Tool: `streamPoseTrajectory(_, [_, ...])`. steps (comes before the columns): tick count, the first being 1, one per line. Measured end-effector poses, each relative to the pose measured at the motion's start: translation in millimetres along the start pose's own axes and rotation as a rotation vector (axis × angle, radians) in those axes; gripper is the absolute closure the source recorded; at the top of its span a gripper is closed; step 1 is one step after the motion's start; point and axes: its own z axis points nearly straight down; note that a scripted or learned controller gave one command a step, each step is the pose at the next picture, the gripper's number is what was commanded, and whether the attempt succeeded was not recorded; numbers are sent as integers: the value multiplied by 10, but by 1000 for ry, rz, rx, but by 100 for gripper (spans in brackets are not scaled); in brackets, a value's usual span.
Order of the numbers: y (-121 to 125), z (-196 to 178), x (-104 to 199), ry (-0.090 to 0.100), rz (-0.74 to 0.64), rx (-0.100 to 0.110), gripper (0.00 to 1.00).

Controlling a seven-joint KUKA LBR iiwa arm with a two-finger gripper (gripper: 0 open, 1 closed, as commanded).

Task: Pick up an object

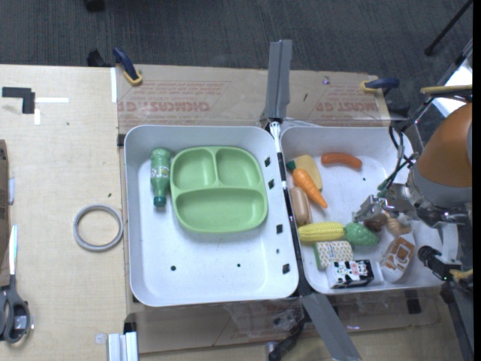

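Note:
The right bin [331, 134] holds toy food: a red sausage [342, 159], an orange carrot [309, 187], a pale piece [309, 168] behind it, a hot dog bun [300, 205], a yellow corn cob [321, 232], a green vegetable [361, 235], a cracker-like block [332, 253], a black-and-white box [351, 273] and a bread-coloured packet [397, 256]. My gripper [378, 210] hangs low over the right bin's middle right, just above the green vegetable and a brown item [378, 221]. Whether anything sits between its fingers is hidden.
The left bin [143, 224] carries a green divided plate [219, 189] and a green bottle [160, 175] lying beside it. A tape ring [98, 226] and scissors [13, 307] lie on the bench at the left. Clamps [128, 66] sit at the back edge.

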Motion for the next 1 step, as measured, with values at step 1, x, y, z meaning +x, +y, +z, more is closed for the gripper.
streamPoseTrajectory(1, [-439,37,125,-2,-20,7,0])
